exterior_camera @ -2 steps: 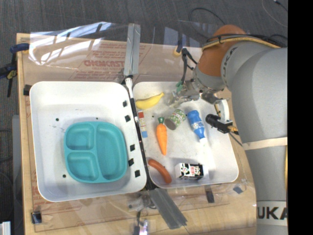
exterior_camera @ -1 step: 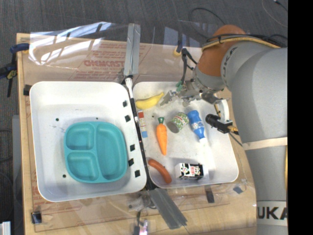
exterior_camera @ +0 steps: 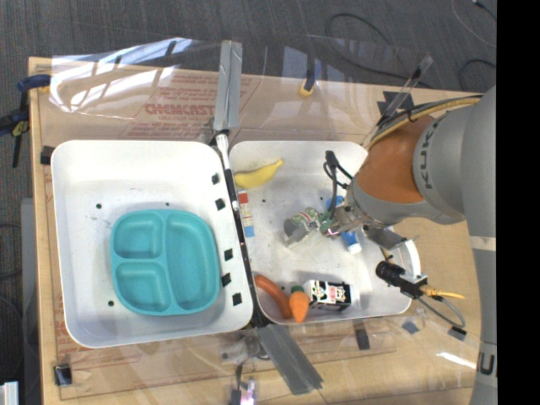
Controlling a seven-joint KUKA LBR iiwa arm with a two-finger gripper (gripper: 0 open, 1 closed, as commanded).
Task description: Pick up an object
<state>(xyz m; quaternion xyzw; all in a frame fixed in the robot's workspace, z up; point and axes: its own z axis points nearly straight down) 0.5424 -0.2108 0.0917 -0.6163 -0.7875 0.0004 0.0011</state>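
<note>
- Tool (exterior_camera: 337, 224) sits low in the right bin (exterior_camera: 278, 302), at the end of the grey arm (exterior_camera: 451, 163) with its orange band (exterior_camera: 390, 171). Whether it is spread or pressed together cannot be told; the wrist hides that part.
- Touching or just beside the tool: a crumpled grey-green wrapper (exterior_camera: 304, 224) near the bin's middle, and a small white-and-blue item (exterior_camera: 352, 241) below the wrist. Most likely target is the wrapper.
- Wrapper's long axis runs roughly left to right, slightly tilted, its left end lower and pointing towards the divider between the bins.
- Further out in the same bin: banana (exterior_camera: 258, 174) at the far left corner, long axis about left-right; carrot (exterior_camera: 272, 288) and a small orange piece (exterior_camera: 299, 303) at the near edge; black-and-white carton (exterior_camera: 329, 294) lying flat just beside them.
- Left bin (exterior_camera: 67, 251) holds a teal divided plate (exterior_camera: 164, 261), well apart from the tool.
- Risks, as judged: wrapper is thin and crushed, so it may slip free or be pinched only at one corner; the white-and-blue item lies close enough to be nudged or caught alongside; loose cables (exterior_camera: 337, 171) near the wrist might snag.
</note>
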